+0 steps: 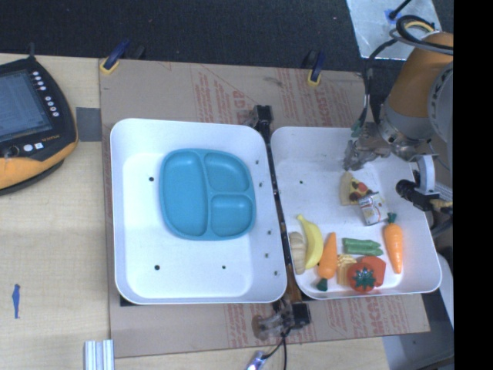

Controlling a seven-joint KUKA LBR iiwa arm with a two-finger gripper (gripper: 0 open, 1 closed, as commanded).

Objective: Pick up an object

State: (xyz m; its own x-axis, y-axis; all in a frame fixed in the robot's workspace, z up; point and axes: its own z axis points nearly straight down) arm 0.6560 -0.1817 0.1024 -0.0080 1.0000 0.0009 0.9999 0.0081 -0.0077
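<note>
Hovering over the far side of the right bin (pixel 308 149), gripper (pixel 359 157) sits just beyond the pizza slice (pixel 353 186), grip state can't tell, nothing visibly held, with banana (pixel 310 240), 2 carrots (pixel 329 255) and tomato (pixel 368 273) along the near edge, blue divided plate (pixel 206 193) in left bin (pixel 131 206).

Right bin's (pixel 308 149) far half lies open; toys (pixel 350 257) crowd its near edge.
</note>
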